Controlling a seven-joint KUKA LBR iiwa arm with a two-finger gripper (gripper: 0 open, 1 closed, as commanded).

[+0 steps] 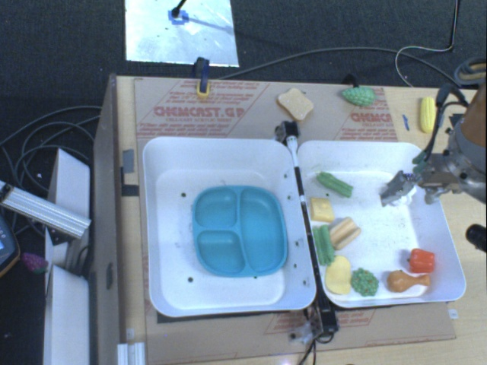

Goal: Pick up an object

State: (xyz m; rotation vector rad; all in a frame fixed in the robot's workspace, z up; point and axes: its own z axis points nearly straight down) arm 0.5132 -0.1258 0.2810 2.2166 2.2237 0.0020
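Right bin (pixel 453 243) at right of frame holds the pickable toy food: green bean-like piece (pixel 334 183) upper middle, yellow cheese block (pixel 322 209), tan bread roll (pixel 345 232), second green piece (pixel 324 244), yellow pear shape (pixel 338 274), one broccoli (pixel 364 282), one drumstick (pixel 406 280), one red-orange pepper (pixel 421 261) at lower right. Gripper (pixel 397 189) sits over the bin's upper right; open or closed cannot be told, nothing seen in it. Left bin (pixel 163 204) holds one blue divided tray (pixel 239 230). On the board behind: one bread slice (pixel 295 103), one green item (pixel 359 96), one corn (pixel 428 114).
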